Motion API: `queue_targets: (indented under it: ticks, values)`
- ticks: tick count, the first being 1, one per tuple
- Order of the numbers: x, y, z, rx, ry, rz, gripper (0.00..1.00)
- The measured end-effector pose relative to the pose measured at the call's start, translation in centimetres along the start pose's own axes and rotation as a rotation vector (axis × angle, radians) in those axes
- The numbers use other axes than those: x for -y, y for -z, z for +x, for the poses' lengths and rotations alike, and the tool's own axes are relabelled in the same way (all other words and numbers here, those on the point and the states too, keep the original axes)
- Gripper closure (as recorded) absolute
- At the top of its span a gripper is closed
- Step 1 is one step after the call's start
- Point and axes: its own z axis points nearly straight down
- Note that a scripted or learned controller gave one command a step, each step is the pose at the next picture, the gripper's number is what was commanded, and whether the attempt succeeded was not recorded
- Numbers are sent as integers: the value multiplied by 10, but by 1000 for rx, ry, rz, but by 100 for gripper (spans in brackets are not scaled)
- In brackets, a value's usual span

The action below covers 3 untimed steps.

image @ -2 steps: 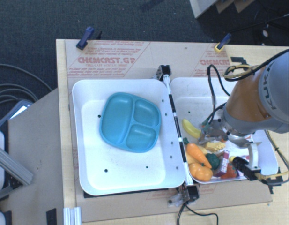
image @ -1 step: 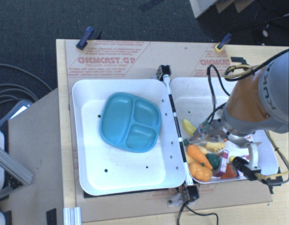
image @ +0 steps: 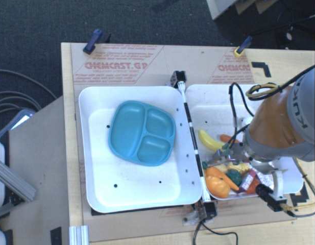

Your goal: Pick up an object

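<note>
Two shallow white bins are sitting side by side on the bench, and the arm [image: 282,124], grey with its orange band, is reaching in over the right bin [image: 208,98] from the right. The gripper [image: 229,156] is hanging low over the near part of that bin, right above a heap of small toys; whether its jaws are standing wide or narrow I cannot tell, since the wrist and its cables are covering them, and nothing is showing plainly between them.

Just to the left of the gripper and a little farther from the camera, a yellow banana [image: 210,139] is lying on the bin floor, touching or nearly touching the tool. Below the gripper, toward the near wall, an orange fruit [image: 218,184] is resting, with a green piece [image: 234,176] and a red piece [image: 248,181] crowding just beside it, directly under the wrist.

Well apart to the gripper's left, across the divider rims, the left bin [image: 96,188] is holding a blue divided plate [image: 142,132], lying flat with three compartments facing up.

Beyond the bins, farther from the gripper, a blue clamp [image: 92,41] and a yellow clamp [image: 243,46] are gripping the bench's far edge
</note>
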Motion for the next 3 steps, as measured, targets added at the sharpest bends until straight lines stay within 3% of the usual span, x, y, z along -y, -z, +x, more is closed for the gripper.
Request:
queue_targets:
  ticks: [1,2,3]
  values:
    - [-111,-4,3,-5,4,11,0]
    - [-111,3,3,-4,6,15,100]
    - [-44,101,38,-6,3,7,100]
